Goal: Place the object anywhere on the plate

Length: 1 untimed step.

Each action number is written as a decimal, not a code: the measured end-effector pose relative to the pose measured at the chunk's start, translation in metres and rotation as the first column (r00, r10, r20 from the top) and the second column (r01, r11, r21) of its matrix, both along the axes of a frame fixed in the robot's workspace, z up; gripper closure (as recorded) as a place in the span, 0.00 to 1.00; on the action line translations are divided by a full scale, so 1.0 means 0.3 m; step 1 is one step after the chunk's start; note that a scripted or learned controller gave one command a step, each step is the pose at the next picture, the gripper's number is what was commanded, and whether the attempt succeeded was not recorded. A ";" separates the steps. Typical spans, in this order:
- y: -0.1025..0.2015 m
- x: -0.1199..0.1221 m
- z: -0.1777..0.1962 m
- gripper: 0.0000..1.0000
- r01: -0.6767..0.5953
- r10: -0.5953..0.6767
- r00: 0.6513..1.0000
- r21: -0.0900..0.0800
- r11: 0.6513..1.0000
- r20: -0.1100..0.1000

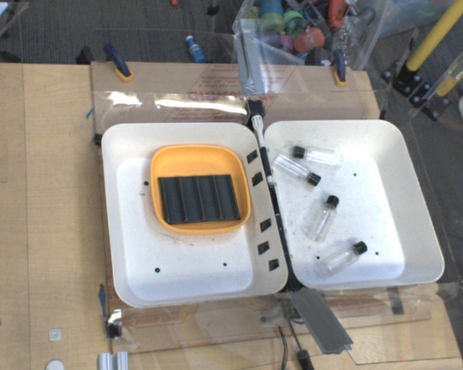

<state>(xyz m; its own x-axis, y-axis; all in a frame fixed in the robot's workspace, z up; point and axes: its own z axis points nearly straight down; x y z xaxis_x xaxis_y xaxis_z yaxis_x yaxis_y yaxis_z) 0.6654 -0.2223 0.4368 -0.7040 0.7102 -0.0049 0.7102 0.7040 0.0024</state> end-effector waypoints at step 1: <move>-0.005 -0.015 0.000 1.00 0.042 -0.042 0.999 0.003 0.999 -0.001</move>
